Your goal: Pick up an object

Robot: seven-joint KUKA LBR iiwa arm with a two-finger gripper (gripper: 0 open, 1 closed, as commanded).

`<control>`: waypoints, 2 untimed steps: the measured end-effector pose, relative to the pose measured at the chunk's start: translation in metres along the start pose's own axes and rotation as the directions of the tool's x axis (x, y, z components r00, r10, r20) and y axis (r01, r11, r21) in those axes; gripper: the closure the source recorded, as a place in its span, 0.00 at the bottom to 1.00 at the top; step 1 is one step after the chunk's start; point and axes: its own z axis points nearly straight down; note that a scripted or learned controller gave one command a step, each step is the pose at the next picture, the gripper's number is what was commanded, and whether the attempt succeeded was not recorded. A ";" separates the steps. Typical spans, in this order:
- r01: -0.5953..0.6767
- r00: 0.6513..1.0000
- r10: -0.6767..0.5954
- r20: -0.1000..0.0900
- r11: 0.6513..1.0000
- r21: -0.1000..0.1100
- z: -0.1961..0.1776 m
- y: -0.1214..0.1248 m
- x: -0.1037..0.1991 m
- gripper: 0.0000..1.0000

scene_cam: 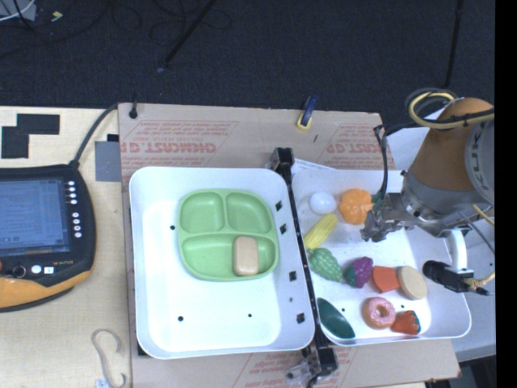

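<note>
Orange fruit [355, 205] lies in the right bin [452, 318], just beside the gripper [376, 226], toward the left bin [153, 297]. Gripper sits low among the toys; whether it is parted or closed cannot be judged. Nothing appears lifted; the pick remains outstanding.

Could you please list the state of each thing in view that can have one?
Gripper: low in the right bin, beside the orange.
Orange: resting in the bin.
Green plate: flat in the left bin, holding a tan block.
Doughnut: lying flat.
Tablet: screen lit.
</note>
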 end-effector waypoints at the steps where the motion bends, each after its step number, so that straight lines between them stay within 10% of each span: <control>1: -0.001 1.000 0.001 0.001 1.000 -0.002 -0.056 0.008 -0.007 1.00; 2: 0.000 1.000 0.000 0.000 1.000 0.000 -0.086 0.009 -0.009 1.00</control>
